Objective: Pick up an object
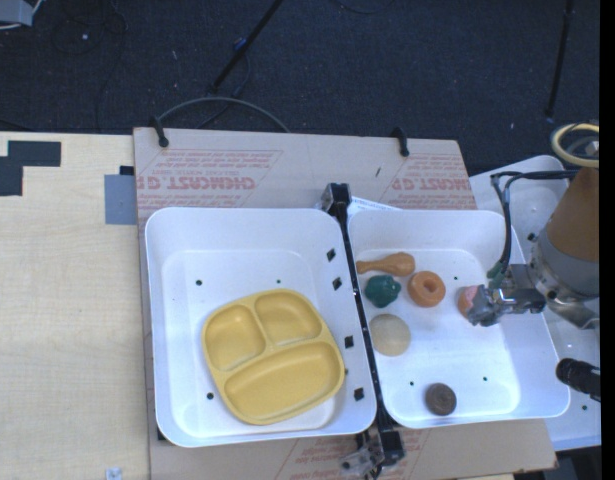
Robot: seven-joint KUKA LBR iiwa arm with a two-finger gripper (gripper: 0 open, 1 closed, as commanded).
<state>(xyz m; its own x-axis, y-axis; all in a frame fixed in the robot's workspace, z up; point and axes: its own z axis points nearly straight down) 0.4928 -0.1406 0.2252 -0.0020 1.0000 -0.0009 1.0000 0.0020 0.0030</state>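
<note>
The arm [577,238] has a grey body with 1 orange band above the wrist. A black cable [504,218] loops beside it. The gripper [484,308] is dark metal.

A small pink object [470,299] lay at the right bin's [487,393] right side, against the gripper [484,310].

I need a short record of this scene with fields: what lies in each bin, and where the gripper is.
left bin: one yellow divided plate
right bin: tan drumstick-shaped toy, dark green item, orange ring, pale round item, brown disc
gripper: at the right side of the right bin, close to a small pinkish thing; grip cannot be judged
nearest item to gripper: orange ring, apart from it
</note>
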